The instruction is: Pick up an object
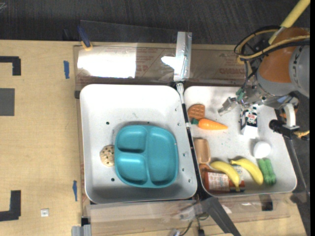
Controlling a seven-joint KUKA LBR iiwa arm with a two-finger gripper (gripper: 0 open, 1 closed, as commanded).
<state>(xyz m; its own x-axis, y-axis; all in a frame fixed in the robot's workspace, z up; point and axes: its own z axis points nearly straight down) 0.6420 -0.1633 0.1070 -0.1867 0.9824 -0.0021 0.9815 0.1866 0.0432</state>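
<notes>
My gripper (239,105) hangs over the upper part of the right bin (283,186), under the orange-banded wrist (276,68). Just left of and below it lie an orange carrot (212,125) and a brown waffle-like piece (196,111). A small white item with black and red marks (250,118) sits right under the gripper; whether it is held I cannot tell. Lower in the bin are two bananas (231,172), a green piece (267,171), a white round object (262,148), a tan piece (202,150) and a red-labelled bottle (216,181).
The left bin (93,107) holds a teal divided plate (146,154) and a speckled cookie (107,155) beside it. A metal divider (183,58) and a clear sheet stand behind the bins. Cables (256,41) loop near the arm.
</notes>
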